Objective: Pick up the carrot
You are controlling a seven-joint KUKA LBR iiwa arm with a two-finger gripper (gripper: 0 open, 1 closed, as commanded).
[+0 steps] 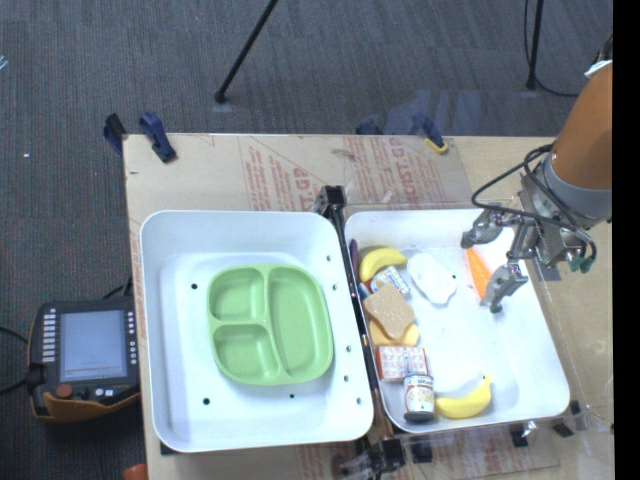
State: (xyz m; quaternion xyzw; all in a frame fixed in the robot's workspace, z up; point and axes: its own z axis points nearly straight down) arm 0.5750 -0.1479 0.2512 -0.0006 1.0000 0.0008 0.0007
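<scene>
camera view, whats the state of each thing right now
gripper: open, over the right bin, fingers either side of the carrot
carrot: lying in the right bin, not lifted
green tray: flat in the left bin
small jar: upright
banana: lying flat
bread slice: lying flat

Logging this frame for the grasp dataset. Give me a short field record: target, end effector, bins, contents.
target: carrot, lying in the right bin near its upper right part
end effector: fingers spread, over the carrot, one on each side; nothing seen clamped between them
grasp status: carrot not lifted, lies on the bin floor
left bin: holds a green divided plate
right bin contents: two bananas, bread slice, small jar, red box, white item
</scene>
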